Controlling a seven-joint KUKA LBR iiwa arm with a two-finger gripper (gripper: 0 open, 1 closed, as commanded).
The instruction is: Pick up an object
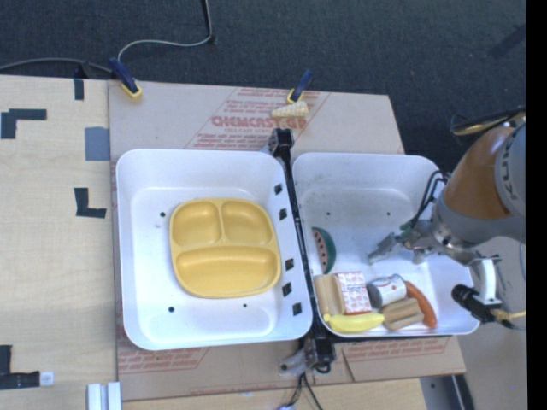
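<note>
Listing, left to right, what is laid out on the bench:

Left bin: a yellow divided plate is laid flat near its middle, well apart from the arm; it is judged to be a set-down spot rather than a pick target.

Right bin: the pickable objects are bunched along its near wall, the far half being left bare, which is judged to give the arm room to descend.

Watermelon slice: seen against the divider, partly cut off by it.

Cracker box: lies just beside a brown block.

Banana: lies at the near wall, touching the box.

Can: tipped on its side; label not legible.

Carrot: lies against a second brown block, identity unclear.

Gripper: held low over bare floor just behind the cluster; nothing is seen between its fingers, and whether they are spread or pressed together cannot be told.

Arm: cut off at the right edge.
</note>
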